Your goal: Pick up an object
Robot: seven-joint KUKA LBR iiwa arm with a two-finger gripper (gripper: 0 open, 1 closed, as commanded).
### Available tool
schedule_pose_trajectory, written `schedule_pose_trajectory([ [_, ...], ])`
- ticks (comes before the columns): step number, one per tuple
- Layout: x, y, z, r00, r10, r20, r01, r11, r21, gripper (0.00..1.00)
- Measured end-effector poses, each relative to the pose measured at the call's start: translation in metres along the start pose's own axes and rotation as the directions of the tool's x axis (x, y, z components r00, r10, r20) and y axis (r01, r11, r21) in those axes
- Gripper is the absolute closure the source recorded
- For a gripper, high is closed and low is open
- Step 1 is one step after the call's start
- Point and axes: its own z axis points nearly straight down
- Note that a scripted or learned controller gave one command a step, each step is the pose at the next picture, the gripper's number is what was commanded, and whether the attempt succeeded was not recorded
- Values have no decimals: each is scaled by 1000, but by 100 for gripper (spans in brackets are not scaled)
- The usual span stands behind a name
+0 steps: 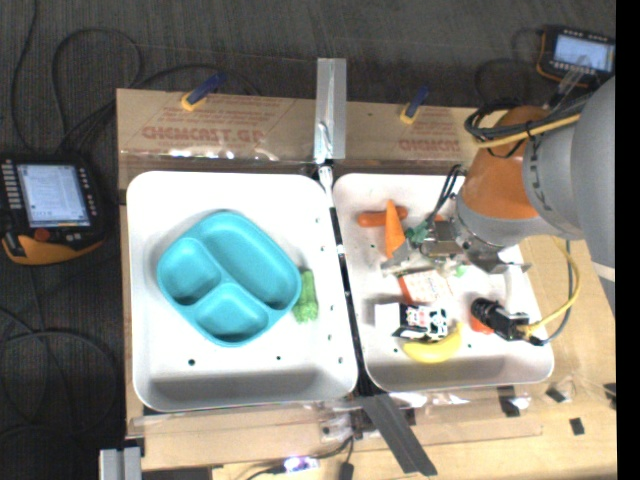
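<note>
**Overhead view of the counter.** The tool point(424, 246) hung low in the right bin point(500, 363), just right of an orange carrot-shaped piece point(394, 230) in that bin's far left part. Whether the tool was spread or pressed together could not be told. The piece looked small, light and rigid, probably smooth moulded plastic and so apt to slip. The best hold would be across its narrow width at mid-length. Its long axis ran roughly from the far wall toward the near wall, slightly tilted; which end tapered was unclear. A shorter orange piece point(374, 218) touched it on the left. Nearer the front lay a white-and-orange card point(425, 286), a black-and-white item point(424, 319) and a yellow banana shape point(432, 349). The left bin point(160, 358) held a blue divided plate point(228, 276) and a green item point(305, 296).
</note>
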Motion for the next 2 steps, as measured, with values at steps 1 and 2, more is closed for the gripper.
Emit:
schedule_pose_trajectory([
  [1,-17,92,18,999,45,-5,-45,998,44,0],
  [2,-18,91,10,999,40,0,-40,998,54,100],
])
